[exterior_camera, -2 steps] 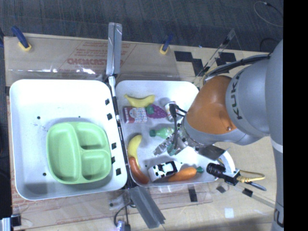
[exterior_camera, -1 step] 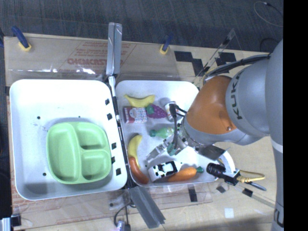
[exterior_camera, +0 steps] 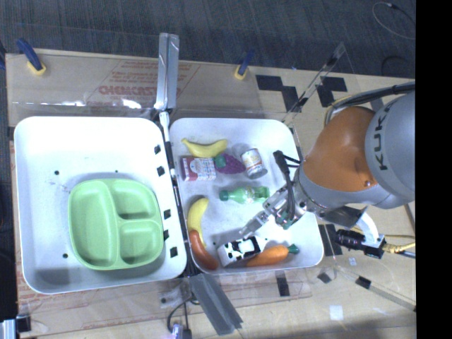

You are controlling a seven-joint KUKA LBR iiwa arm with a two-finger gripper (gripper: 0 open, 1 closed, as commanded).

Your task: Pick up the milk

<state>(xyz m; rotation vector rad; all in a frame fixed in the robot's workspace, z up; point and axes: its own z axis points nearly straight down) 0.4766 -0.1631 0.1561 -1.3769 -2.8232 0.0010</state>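
Camera view: gripper (exterior_camera: 248, 229) hangs just above the milk (exterior_camera: 239, 248); finger spread cannot be told; descend centred, clear of the carrot (exterior_camera: 270, 254).

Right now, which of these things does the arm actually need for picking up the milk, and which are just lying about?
For the job:
- milk, black-and-white carton, right bin
- gripper, just above it

Just lying about:
- two bananas
- carrot
- green bottle
- can
- pink carton
- green tray, left bin
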